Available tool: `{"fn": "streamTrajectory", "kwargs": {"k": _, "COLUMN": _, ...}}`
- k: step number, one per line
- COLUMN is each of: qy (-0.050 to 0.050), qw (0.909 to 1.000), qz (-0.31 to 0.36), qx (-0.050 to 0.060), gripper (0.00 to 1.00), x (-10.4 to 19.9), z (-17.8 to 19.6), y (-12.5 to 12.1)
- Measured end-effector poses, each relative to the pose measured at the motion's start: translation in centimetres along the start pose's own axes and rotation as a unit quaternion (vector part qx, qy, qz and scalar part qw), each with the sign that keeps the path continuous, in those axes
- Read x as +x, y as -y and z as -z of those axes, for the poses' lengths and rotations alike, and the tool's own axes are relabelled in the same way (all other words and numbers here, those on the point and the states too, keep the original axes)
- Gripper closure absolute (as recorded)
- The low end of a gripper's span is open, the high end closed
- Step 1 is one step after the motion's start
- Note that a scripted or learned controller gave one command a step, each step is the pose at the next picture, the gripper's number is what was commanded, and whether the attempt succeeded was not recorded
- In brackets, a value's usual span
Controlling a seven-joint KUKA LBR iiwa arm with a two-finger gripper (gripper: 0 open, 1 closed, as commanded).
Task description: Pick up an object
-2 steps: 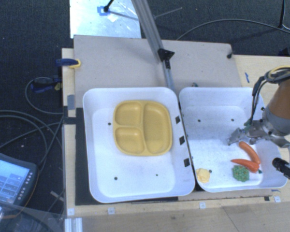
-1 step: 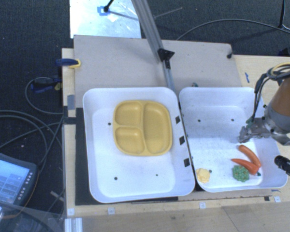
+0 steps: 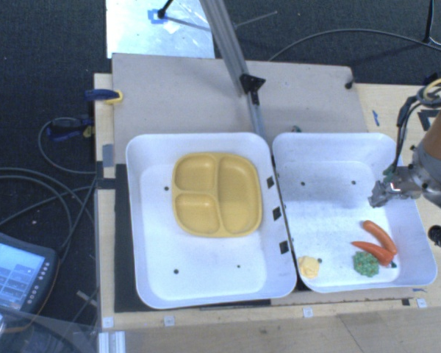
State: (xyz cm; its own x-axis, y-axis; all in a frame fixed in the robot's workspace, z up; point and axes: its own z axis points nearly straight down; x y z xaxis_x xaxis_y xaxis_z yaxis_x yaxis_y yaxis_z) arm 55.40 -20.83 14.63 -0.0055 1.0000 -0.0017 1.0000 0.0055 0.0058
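Camera view: two orange-red carrots [image 3: 377,243] are seen beside green broccoli [image 3: 365,264]; the pincer's [image 3: 383,195] state cannot be told.

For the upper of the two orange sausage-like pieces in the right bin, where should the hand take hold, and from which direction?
Probably at the middle of the upper orange piece, coming straight down with fingers across its narrow width. It lies flat and slanted, and its lower end nearly meets the second orange piece, so the midsection offers more room. The hand sits just above it.

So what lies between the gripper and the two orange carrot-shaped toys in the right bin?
In the camera view, bare white bin floor separates the gripper from the carrots.
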Motion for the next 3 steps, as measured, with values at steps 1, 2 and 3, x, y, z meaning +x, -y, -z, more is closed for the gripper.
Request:
{"fn": "streamTrajectory", "kwargs": {"k": 1, "qy": 0.000, "qw": 1.0000, "qz": 0.000, "qx": 0.000, "gripper": 1.00, "x": 0.1, "z": 4.7, "y": 0.6}}
{"fn": "streamTrajectory", "kwargs": {"k": 2, "qy": 0.000, "qw": 1.0000, "qz": 0.000, "qx": 0.000, "gripper": 1.00, "x": 0.0, "z": 8.1, "y": 0.4}}
{"fn": "streamTrajectory", "kwargs": {"k": 3, "qy": -0.001, "qw": 1.0000, "qz": 0.003, "qx": 0.001, "gripper": 1.00, "x": 5.2, "z": 9.2, "y": -0.4}}
